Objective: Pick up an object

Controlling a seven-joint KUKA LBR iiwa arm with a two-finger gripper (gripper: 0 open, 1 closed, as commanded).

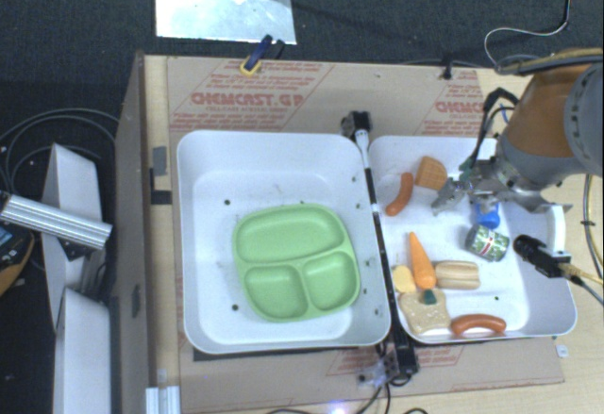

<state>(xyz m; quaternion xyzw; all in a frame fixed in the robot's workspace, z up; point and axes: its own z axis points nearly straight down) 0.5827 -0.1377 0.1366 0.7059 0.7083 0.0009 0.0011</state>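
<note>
A dark carpeted floor is seen around a bench topped with printed cardboard (283, 87), on which two shallow white bins are set side by side. The left bin (203, 176) is occupied by a pale green divided plate (294, 259), placed towards its near right corner. The right bin (552, 304) is reached into by the grey arm (557, 124) from the right edge, its orange band seen above the wrist. The gripper (461, 192) is held low over the far middle of the right bin, just beside a tan bread-like piece (431, 173) near the far edge; nothing is seen between its fingers, and whether they are spread or pressed together cannot be told.

The objects to be picked are gathered in the right bin. A red sausage (399, 194) is laid at a slant near the far left edge. A green can (487, 241) is seen lying on its side towards the right, just below a small blue item (487, 218) under the wrist. A carrot (421, 260) is laid along the left side, with a hot dog bun (457, 274) just beside it and a yellow piece (404, 280) at the left edge. At the near edge, a cream slab with a green mark (427, 313) is placed, with another red sausage (478, 325) to its right.
</note>
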